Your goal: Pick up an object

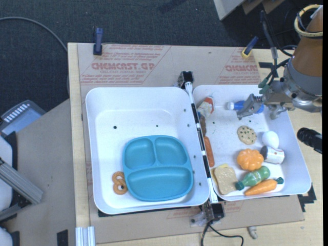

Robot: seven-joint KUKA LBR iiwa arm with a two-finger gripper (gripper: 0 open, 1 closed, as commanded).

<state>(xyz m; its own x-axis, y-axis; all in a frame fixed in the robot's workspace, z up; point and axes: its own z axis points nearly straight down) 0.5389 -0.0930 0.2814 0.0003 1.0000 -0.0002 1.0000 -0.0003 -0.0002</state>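
The gripper (249,106) hangs at the upper right of the frame over the right bin (302,174), above a blue-and-white object (234,105); I cannot tell its state. At lower left, a pretzel (120,183) touches a blue divided plate (157,167) in the left bin (97,137). Rightwards lie a bread slice (224,178), cookie (246,134), orange pumpkin (249,159) and carrot (262,187).

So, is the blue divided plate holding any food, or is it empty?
Empty. All three compartments of the blue plate show bare blue; the pretzel lies beside it, at its left edge.

blue plate (154,181), orange pumpkin (250,159), white bins (102,106)
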